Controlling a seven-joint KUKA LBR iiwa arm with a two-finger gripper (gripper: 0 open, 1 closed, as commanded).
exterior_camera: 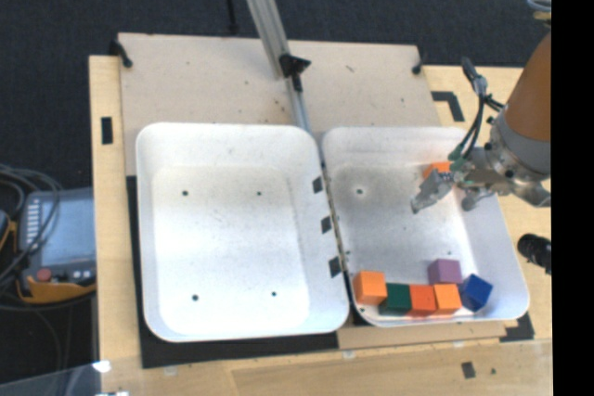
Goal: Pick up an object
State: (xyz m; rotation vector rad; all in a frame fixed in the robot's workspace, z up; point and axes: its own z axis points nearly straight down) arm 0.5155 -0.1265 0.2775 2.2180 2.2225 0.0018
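Note:
My gripper (450, 194) hangs over the right bin (371, 162), near its right wall. Its two grey fingers (426, 195) stand apart, open, with only bin floor visible between them. A small orange block (436, 170) shows just behind the left finger, partly hidden by the gripper; it is not between the fingers. Along the bin's front edge lie several blocks: an orange one (371, 286), a green one (397, 298), two more orange ones (423, 299), a purple one (445, 270) and a blue one (476, 290).
The left bin (232, 227) lies beside the right one. A slanted metal rail (264, 0) rises from behind the bins' shared edge. A handheld controller (51, 241) with cables sits off the bench at the left.

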